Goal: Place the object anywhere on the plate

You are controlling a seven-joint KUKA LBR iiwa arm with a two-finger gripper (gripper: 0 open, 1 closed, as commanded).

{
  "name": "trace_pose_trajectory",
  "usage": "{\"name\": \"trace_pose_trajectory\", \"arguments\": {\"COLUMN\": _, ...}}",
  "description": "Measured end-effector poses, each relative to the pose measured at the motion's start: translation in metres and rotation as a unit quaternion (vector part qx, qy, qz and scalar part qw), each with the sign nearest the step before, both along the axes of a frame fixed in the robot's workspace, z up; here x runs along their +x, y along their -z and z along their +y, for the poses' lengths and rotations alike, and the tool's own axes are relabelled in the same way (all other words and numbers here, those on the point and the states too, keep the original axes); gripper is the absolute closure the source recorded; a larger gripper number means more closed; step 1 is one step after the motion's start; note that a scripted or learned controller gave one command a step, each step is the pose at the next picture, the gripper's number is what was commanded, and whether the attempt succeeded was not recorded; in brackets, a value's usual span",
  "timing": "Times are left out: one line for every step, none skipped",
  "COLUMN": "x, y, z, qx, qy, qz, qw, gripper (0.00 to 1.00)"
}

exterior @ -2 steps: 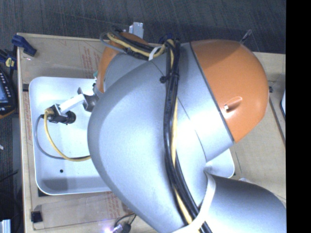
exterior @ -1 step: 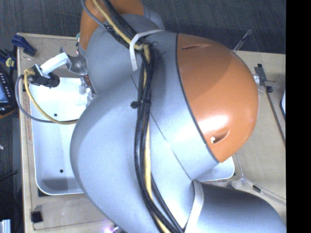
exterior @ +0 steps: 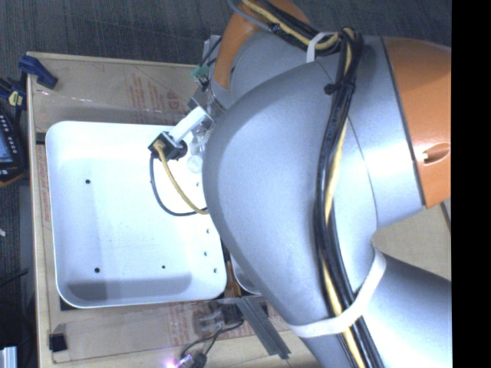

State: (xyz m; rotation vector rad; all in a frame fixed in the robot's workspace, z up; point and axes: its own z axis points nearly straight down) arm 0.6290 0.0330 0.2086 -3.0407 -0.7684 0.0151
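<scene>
The arm's big grey body [exterior: 307, 190] covers most of the right half of the view and hides nearly all of the right bin. Its orange band [exterior: 238, 41] sits near the top, and below it the wrist reaches down toward the right wall of the left bin [exterior: 69, 205]. A white bracket with a black cable plug [exterior: 167, 146] sticks out there. The gripper [exterior: 196, 158] lies just under it at the bin's right edge, mostly hidden behind the arm.
A black and yellow cable loop [exterior: 173, 198] hangs from the wrist over the left bin's floor. A sliver of the right bin's rim [exterior: 239, 282] peeks out below the arm. Brown bench board [exterior: 115, 90] frames the bins, with blue clamps [exterior: 34, 71] at the top left.
</scene>
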Motion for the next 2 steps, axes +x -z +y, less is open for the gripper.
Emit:
{"name": "trace_pose_trajectory", "arguments": {"x": -0.048, "y": 0.019, "z": 0.065, "qx": 0.0004, "qy": -0.055, "qz": 0.000, "qw": 0.9985, "gripper": 1.00}}
{"name": "trace_pose_trajectory", "arguments": {"x": 0.014, "y": -0.031, "z": -0.027, "qx": 0.0013, "qy": -0.212, "qz": -0.003, "qw": 0.9773, "gripper": 1.00}}
